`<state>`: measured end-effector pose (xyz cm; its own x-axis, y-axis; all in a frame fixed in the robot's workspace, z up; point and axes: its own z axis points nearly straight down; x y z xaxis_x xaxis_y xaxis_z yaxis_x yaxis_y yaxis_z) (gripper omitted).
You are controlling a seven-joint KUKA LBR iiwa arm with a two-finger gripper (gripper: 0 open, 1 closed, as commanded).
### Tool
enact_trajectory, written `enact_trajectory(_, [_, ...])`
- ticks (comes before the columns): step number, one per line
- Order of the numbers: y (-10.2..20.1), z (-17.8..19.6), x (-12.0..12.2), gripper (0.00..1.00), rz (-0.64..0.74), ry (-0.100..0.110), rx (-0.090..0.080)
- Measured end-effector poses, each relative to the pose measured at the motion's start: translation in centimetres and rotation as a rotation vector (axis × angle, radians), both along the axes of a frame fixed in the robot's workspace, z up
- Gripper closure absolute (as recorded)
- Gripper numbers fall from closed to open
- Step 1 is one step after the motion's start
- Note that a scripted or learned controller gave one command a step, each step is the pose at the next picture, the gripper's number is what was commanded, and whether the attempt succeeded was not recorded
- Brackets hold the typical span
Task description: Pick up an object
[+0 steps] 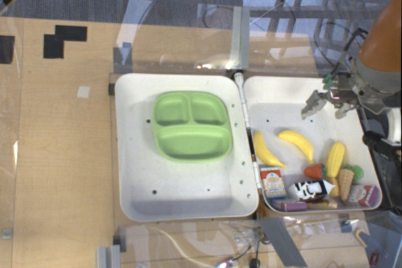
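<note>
Gripper (326, 103) open, empty, over right bin's (276, 88) far side | you should centre over the curved banana (298, 143) before descending, fingers straddling its width.

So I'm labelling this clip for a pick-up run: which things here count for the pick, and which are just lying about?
For the pick:
gripper, open, above the right bin
two bananas
corn cob
small carton
ice-cream cone

Lying about:
green divided plate in the left bin
black marks on the bench
</note>
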<state>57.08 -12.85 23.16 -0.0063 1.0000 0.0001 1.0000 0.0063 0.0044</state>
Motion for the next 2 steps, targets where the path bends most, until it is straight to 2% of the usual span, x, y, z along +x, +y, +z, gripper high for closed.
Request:
enact_trajectory(1, [-2.6,2.4,-4.1,0.00,0.043,-0.001,-0.001])
enact_trajectory(2, [-2.7,-14.0,-3.0,0.00,0.292,-0.012,-0.006])
